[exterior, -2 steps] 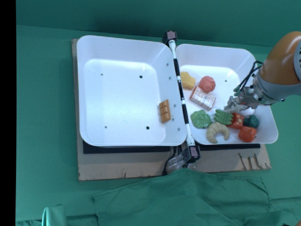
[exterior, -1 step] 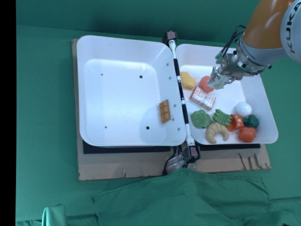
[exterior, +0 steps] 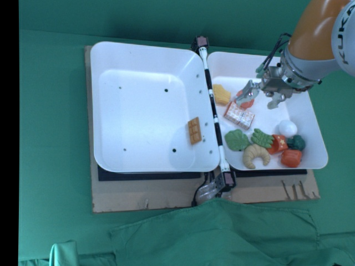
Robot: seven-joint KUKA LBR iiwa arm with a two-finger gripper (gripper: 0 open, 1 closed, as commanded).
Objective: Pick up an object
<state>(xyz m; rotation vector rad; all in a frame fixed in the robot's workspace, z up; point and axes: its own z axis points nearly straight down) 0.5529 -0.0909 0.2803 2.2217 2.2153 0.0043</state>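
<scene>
Crowding the right white plastic bin [exterior: 310, 118]: a tan croissant [exterior: 255, 155], green leafy pieces [exterior: 237, 140], a white ball [exterior: 287, 128], a pink wrapped block [exterior: 239, 115], a yellow wedge [exterior: 221, 95]. Left bin [exterior: 138, 65] holds a brown waffle bar [exterior: 194, 130]. The tool [exterior: 260, 93], wrist bent low, is spread apart beside a small red-orange piece [exterior: 245, 100].

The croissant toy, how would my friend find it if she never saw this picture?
Look at the right bin, the one crowded with toy food, and go to its near edge. The croissant lies there, just below the green leafy piece. It is the only tan, curved, crescent-shaped thing; its neighbours are green, red or white.
</scene>
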